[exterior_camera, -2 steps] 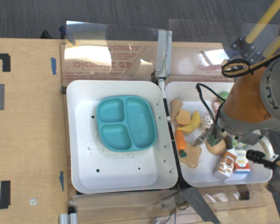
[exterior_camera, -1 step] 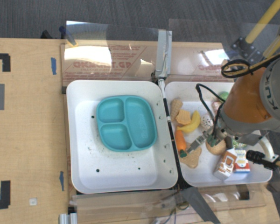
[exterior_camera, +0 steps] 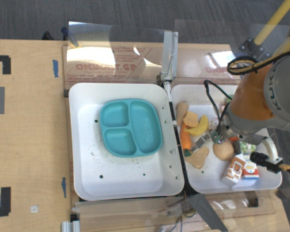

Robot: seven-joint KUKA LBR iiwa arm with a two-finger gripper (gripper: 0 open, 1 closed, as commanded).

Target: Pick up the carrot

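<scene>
Camera view looked down on a tan wooden bench with grey carpet beyond its far edge. Two white bins sat side by side. One teal plate with three compartments lay in the left bin. In the right bin lay one carrot against the left wall, one banana, a bread slice, a round bun and a small carton. The gripper hung low just right of the carrot; whether its fingers were apart could not be told.
</scene>
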